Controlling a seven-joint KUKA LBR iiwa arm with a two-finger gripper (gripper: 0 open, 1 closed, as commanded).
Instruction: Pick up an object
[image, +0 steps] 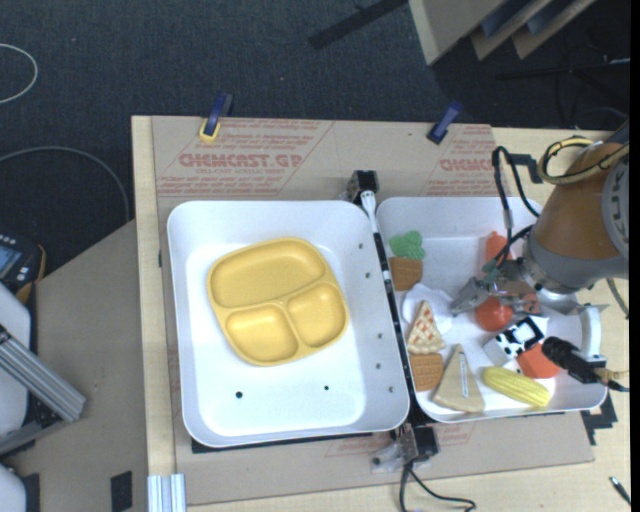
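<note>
Hovering gripper (478, 292), fingers apart, should descend squarely on red tomato (492, 315), avoiding waffle wedge (425, 328) at nine o'clock.

My gripper (487, 296) hangs over the right bin (440, 214), a tomato (492, 315) just under it, corn (516, 386) nearer the front, the tray (275, 299) far left.
</note>
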